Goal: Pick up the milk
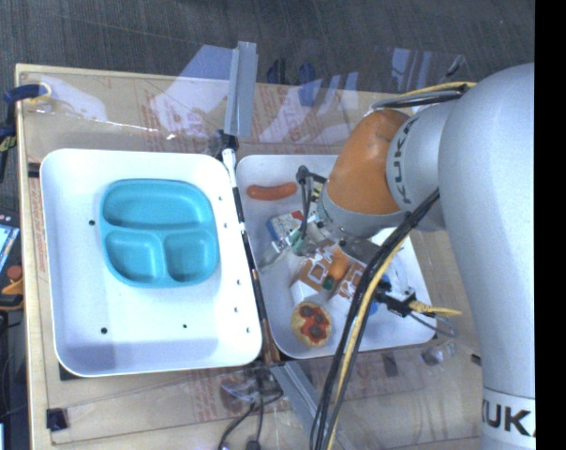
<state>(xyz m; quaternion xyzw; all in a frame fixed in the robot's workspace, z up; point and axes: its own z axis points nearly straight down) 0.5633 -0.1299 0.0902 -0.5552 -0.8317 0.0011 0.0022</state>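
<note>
Milk (285, 230): small carton, lying in the right bin (264, 279), left of middle, partly covered by the gripper (306, 237).

A pale carton with blue and red print was recorded on its side, near a sausage (272, 192) at the far edge; a waffle-like piece (325, 275) and a small pizza (312, 322) were noted nearer. The left bin (67, 279) held a blue divided tray (161, 230). The state of the jaws could not be told, being hidden under the wrist. The carton was judged light, fairly stiff but crushable, with smooth faces likely to slip; a hold across its two flat, narrower sides was judged best.
</note>
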